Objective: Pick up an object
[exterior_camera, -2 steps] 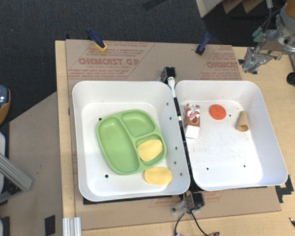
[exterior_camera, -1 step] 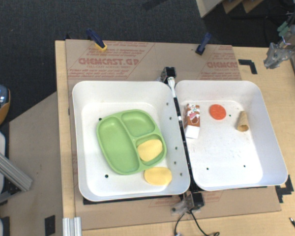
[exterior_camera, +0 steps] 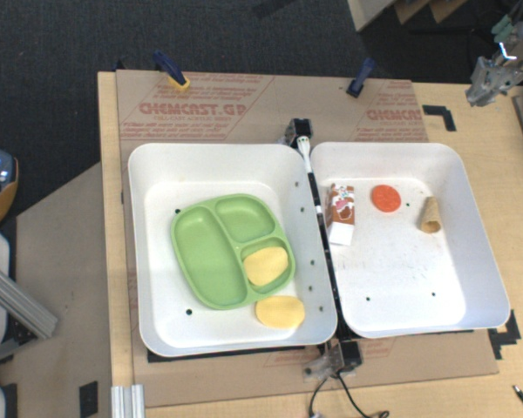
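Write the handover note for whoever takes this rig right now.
Gripper: at the view's upper right, off the bins, nothing seen in it.
Left white bin: green divided plastic tray with a yellow oval piece in its small compartment; a second yellow oval piece lies just outside the tray.
Right white bin: brown-and-white packet, round orange disc, tan cone.
Done: nothing picked.
Left: choose an object, grasp, lift.

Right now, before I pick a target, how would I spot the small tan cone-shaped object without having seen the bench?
Start at the right-hand shallow white bin. Along its far side three small things lie in a row: a brown-and-white packet by the centre divider, a flat round orange disc, then the small tan cone-shaped object nearest the right wall. It alone is tan and tapered.
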`<move>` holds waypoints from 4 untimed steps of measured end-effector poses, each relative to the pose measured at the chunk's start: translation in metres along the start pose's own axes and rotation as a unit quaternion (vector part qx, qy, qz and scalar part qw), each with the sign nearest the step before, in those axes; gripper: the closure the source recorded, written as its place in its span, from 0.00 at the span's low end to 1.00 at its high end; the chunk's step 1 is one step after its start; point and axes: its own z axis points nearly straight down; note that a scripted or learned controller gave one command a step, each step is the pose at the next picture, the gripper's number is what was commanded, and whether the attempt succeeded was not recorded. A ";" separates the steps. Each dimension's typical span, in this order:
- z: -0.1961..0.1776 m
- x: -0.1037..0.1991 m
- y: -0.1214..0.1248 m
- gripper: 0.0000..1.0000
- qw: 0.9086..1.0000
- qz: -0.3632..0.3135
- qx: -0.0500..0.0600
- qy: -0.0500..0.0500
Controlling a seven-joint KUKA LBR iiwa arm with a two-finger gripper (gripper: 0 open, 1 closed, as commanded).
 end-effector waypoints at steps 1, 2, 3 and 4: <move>0.011 -0.038 0.002 1.00 1.000 0.003 0.002 -0.001; 0.010 -0.035 -0.018 1.00 1.000 0.002 0.005 0.001; 0.017 -0.035 0.003 1.00 1.000 0.001 0.002 0.000; -0.009 -0.035 -0.013 1.00 1.000 0.002 0.001 0.000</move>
